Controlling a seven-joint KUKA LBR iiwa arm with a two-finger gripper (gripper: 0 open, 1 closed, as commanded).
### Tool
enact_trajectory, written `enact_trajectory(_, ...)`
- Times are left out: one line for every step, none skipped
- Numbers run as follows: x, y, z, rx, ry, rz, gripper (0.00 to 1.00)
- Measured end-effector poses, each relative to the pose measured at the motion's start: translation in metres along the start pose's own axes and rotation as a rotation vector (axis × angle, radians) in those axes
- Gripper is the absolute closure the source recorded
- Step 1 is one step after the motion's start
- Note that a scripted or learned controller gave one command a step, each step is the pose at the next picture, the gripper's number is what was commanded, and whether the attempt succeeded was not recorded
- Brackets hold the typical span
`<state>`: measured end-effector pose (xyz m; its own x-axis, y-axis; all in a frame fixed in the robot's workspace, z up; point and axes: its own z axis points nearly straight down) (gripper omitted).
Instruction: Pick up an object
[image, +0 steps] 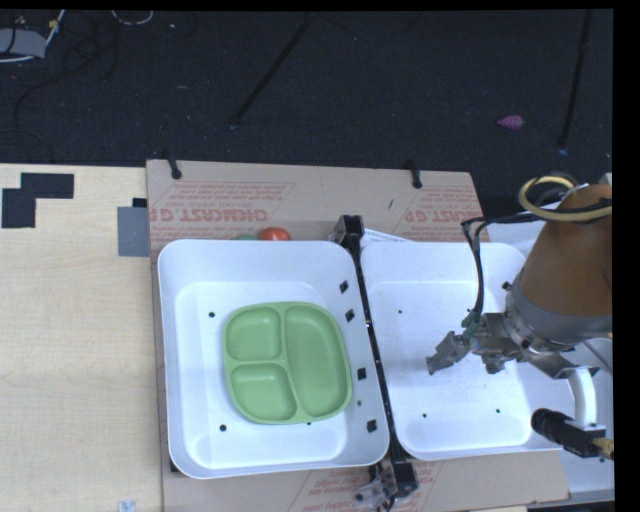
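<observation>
Green divided plate (287, 362) in left bin (190, 275), red object (274, 235) behind

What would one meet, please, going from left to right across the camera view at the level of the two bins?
Pale wooden bench top → left white bin → green divided plate lying in it → black clips where the bins join → right white bin → gripper → grey arm with its orange band.
</observation>
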<state>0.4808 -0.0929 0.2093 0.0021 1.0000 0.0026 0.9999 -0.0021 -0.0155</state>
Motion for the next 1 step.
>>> enact_trajectory(-0.0003,0.0023,-0.005,-0.011,-0.001,-0.002,0.0)
